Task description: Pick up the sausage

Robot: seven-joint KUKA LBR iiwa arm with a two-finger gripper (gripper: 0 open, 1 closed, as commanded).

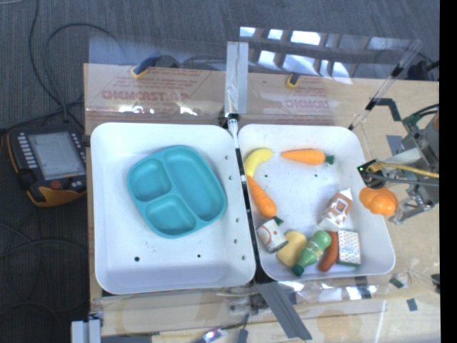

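Gripper (pixel 408 191) at the right edge of the scene, over the right rim of the right bin (pixel 371 159); cannot tell its state, the metal parts there are too cluttered to read. An orange round fruit (pixel 378 201) lies just beside it, at the bin's right rim.

Sausage (pixel 328 252): reddish-brown, lying at a slant in the near right part of the right bin, wedged between a green bottle-shaped item (pixel 312 249) on its left and a small patterned box (pixel 348 247) on its right, touching both.

Same bin, other contents: banana (pixel 256 160) and carrot (pixel 305 156) in the far part; second carrot (pixel 261 196) along the left wall; small carton (pixel 338 209) just far of the patterned box; can (pixel 270 235) and a yellowish lump (pixel 290 247) near the front.

Left bin (pixel 114 263) holds a teal divided plate (pixel 176 189), lying flat, roughly central.

Handheld controller (pixel 46 164) on the floor, far left of the desk.
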